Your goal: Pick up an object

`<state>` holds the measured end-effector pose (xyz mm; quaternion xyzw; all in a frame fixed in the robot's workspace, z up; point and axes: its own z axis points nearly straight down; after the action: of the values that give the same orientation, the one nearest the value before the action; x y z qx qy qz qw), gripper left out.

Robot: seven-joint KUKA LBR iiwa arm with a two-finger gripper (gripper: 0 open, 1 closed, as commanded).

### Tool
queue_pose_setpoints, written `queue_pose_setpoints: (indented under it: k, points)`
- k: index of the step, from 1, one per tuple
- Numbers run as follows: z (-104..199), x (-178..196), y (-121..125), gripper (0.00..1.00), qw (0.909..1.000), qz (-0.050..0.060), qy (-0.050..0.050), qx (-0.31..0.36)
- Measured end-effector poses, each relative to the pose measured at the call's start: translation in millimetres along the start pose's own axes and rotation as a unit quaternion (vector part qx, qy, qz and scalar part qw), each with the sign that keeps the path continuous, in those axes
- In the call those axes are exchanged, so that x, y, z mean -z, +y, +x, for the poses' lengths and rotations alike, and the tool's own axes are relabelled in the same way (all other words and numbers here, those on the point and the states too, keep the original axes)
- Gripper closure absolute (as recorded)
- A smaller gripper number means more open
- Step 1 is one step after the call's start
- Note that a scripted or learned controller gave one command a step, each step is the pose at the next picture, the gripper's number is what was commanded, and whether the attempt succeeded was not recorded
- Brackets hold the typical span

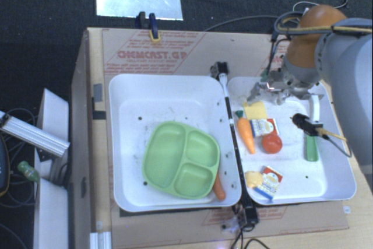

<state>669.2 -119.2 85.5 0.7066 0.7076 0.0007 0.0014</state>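
Bright even overhead light, soft shadows, slightly soft focus

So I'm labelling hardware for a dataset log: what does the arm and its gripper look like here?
The arm has a smooth, rounded grey casing with an orange band above the wrist. Thin cables loop near that band. The gripper is a small, bare metallic assembly.

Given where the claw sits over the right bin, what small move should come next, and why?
Probably a short descent toward the yellow block. The claw sits at the far end of the right bin, just beyond that block, with nothing visible between its fingers; the carrot and tomato lie farther off.
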Motion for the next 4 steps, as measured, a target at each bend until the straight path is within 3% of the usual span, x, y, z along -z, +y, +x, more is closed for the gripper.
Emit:
queue_pose_setpoints:
  k: [1, 2, 3, 4]
  points:
    - [32, -1, 0, 0.00, 1.0000, 0.001, 0.001, 0.002]
    - [9, 0, 0, 0.00, 1.0000, 0.000, 0.000, 0.000]
    - [36, -1, 0, 0.00, 1.0000, 0.001, 0.001, 0.002]
    - [10, 0, 0, 0.00, 1.0000, 0.000, 0.000, 0.000]
